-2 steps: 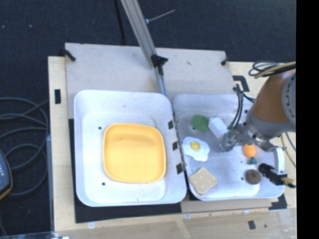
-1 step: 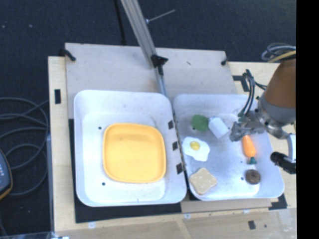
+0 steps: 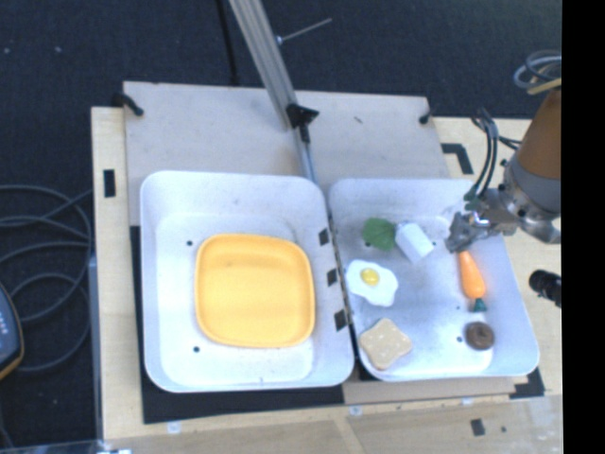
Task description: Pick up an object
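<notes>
Scanning rightward from the yellow plate (image 3: 254,289) in the left bin (image 3: 161,206), I reach the carrot (image 3: 471,275) in the right bin (image 3: 515,348) just below my gripper (image 3: 461,232), whose grip I cannot tell; it looks light, stiff, slick plastic, best pinched across its thicker middle.

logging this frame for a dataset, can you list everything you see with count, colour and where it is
plate: 1, yellow, square, in the left bin
left bin: 1, white, left half of the bench
right bin: 1, white, right half of the bench
fried egg: 1, white with yellow yolk, left side of the right bin
bread slice: 1, tan, near-left corner of the right bin
green piece: 1, green, far-left part of the right bin
white block: 1, white, just right of the green piece
carrot: 1, orange, right side of the right bin
round brown piece: 1, brown, near-right corner of the right bin
gripper: 1, grey, above the carrot's far end
</notes>
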### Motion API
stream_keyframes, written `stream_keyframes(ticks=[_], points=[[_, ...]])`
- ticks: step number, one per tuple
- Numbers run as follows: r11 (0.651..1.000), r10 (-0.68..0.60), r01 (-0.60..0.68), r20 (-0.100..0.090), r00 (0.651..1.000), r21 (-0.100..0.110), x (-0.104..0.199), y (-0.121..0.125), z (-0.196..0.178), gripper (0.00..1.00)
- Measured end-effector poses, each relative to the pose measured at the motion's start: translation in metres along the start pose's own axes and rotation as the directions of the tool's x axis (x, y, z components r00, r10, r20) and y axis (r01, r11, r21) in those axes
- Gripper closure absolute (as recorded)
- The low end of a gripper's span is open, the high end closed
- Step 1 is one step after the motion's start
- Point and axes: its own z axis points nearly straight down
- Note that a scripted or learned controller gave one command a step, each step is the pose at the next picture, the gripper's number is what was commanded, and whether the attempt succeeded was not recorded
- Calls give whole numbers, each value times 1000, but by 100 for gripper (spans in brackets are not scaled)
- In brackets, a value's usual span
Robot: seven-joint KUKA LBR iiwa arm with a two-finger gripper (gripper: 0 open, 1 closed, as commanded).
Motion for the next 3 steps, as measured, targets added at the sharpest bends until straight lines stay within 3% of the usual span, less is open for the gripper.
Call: stream_keyframes(ticks=[1, 3], points=[[1000, 0, 0, 0, 1000, 0, -1, 1, -50, 100], [1000, -2, 2, -1, 1000, 5, 89, 34, -32, 100]])
